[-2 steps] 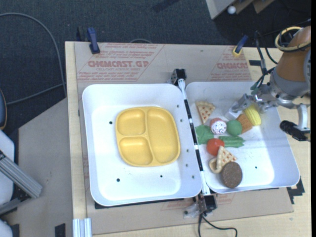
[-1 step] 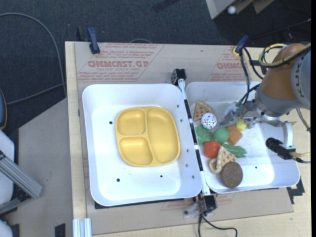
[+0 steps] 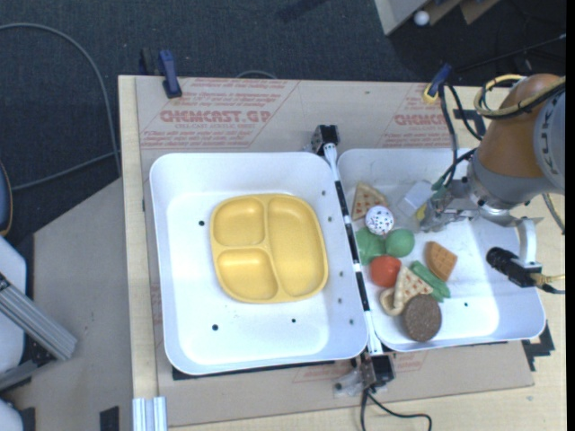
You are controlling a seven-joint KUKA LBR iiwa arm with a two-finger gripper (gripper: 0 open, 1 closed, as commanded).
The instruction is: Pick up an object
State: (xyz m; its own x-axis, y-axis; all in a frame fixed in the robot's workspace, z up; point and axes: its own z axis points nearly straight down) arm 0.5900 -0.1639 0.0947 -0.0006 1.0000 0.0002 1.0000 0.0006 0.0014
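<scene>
**A:** Objects for picking all lie in the right bin (image 3: 517,317), heaped toward its left wall. Starting at the near end: a brown round cookie (image 3: 421,318), then a waffle-patterned wedge (image 3: 409,285) touching it, with a green strip beside that.

**B:** And behind those?

**A:** A red tomato-like ball (image 3: 384,269), an orange bread-like piece (image 3: 440,260) just to its right, then a green lump (image 3: 395,241), a white speckled ball (image 3: 379,221), and farthest back a pizza slice (image 3: 365,201). The left bin (image 3: 180,196) bears a yellow divided plate (image 3: 268,246).

**B:** Where is the gripper?

**A:** The gripper (image 3: 440,212) is low in the right bin, just beyond the orange bread-like piece and to the right of the speckled ball. Nothing shows between its fingers. Whether they are spread or pressed together I cannot tell; the metal there is small and muddled.

**B:** So which step is this?

**A:** I judge it the approach: the arm is over the pile, nothing lifted yet. There may be a pale flat scrap by the fingers, but I would not swear to it.

**B:** What does the next move call for?

**A:** Settling on one piece, likely the orange one nearest, centring the fingers across it, descending and closing without nudging its neighbours.
</scene>
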